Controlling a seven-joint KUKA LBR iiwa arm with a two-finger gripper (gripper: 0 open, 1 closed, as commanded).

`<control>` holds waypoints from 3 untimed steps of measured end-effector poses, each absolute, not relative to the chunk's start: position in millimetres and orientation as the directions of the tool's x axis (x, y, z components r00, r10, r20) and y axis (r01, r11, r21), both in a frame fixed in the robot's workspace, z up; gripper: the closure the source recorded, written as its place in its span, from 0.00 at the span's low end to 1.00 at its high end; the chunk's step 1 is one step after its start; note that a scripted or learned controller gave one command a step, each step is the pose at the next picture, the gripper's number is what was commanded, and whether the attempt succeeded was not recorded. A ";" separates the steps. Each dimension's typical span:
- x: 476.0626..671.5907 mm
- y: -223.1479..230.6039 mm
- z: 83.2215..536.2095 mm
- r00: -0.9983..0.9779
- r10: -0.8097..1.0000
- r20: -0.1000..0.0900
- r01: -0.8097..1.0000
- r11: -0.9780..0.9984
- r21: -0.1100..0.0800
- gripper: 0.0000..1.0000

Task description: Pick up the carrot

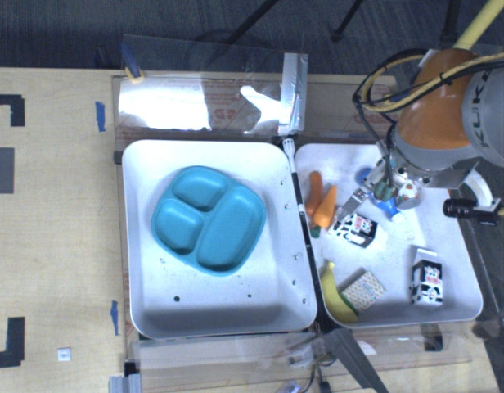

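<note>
The carrot (320, 200), orange with a green end, lies along the left side of the right bin (456, 301), close to the divider. My gripper (356, 201) hangs just to the right of it, fingers pointing down and to the left over a small black-and-white patterned object (356, 230). The fingertips appear slightly apart and nothing sits between them. The carrot rests on the bin floor, apart from the fingers.
A blue three-compartment plate (209, 218) fills the middle of the left bin (154, 301). In the right bin lie a banana (334, 295), a speckled sponge (362, 289) and a small cow-print carton (427, 277). The orange-banded arm (436, 113) covers the bin's upper right.
</note>
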State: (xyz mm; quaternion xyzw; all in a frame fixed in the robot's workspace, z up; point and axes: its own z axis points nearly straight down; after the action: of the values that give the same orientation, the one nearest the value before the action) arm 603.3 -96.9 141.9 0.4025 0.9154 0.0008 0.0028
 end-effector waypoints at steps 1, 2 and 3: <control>619.1 -95.2 123.1 -0.893 0.450 -0.010 0.450 0.893 0.007 0.00; 653.8 -90.4 86.7 -0.989 0.151 -0.004 0.151 0.989 0.002 0.00; 655.6 -99.9 99.5 -0.988 0.155 -0.017 0.155 0.988 -0.013 1.00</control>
State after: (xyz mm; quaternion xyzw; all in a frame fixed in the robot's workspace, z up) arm 655.6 -99.9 99.5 0.0776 0.9969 -0.0070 0.0078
